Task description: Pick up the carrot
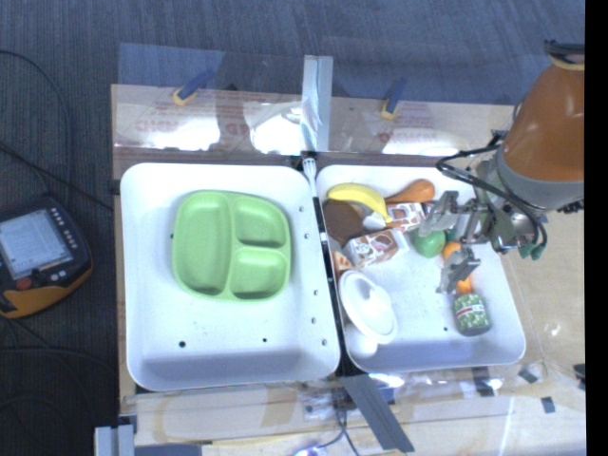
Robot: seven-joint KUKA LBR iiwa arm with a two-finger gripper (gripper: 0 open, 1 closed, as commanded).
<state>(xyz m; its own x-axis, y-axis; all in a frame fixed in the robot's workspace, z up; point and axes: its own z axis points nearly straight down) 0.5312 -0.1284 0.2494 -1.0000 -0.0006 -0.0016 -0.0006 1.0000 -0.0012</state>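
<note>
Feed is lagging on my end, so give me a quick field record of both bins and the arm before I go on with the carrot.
left bin: holds a green divided plate
right bin: banana, small cartons, white cup, green-capped bottle, other toy food
carrot: orange, right side of the right bin, just above the bottle
gripper: low over the right bin, at the carrot
grasp: cannot tell whether the carrot is held
</note>
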